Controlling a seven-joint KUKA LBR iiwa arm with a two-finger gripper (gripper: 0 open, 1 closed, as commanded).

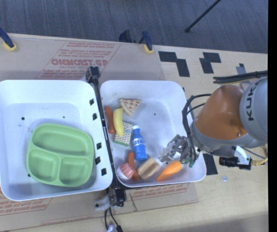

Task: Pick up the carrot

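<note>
From above, I am reaching in from the right, my grey arm with its orange band (pixel 220 117) hanging over the right edge of the right bin (pixel 169 93). My gripper (pixel 179 149) is sitting low in that bin's near right corner, and I cannot tell how it is set or whether it is holding anything. The carrot (pixel 169 170) is lying just on the near side of it, tilted, close against the bin's near wall; whether the two are touching I cannot tell.

Left of the carrot a bread roll (pixel 148 168) is resting beside a small pink and white piece (pixel 126 170), with a blue bottle (pixel 138 143) lying just beyond them. Farther along the bin's left side a yellow piece (pixel 118 121) and an orange sausage-like piece (pixel 109 119) are lying side by side, and a triangular slice (pixel 129 105) is sitting at the far end.

The left bin (pixel 12 98) is carrying a green divided plate (pixel 60 154) in its near half. Both bins are standing side by side on a sheet of brown cardboard (pixel 80 57) printed in red, which yellow and blue clamps (pixel 5 38) are pinning at the far edge of a pale wooden bench (pixel 235 202). Black tape marks (pixel 177 62) are showing on the bench at the far right. Beyond the bench, grey carpet (pixel 80 8) is covering the floor, and a dark rod (pixel 211 7) is slanting across it.
</note>
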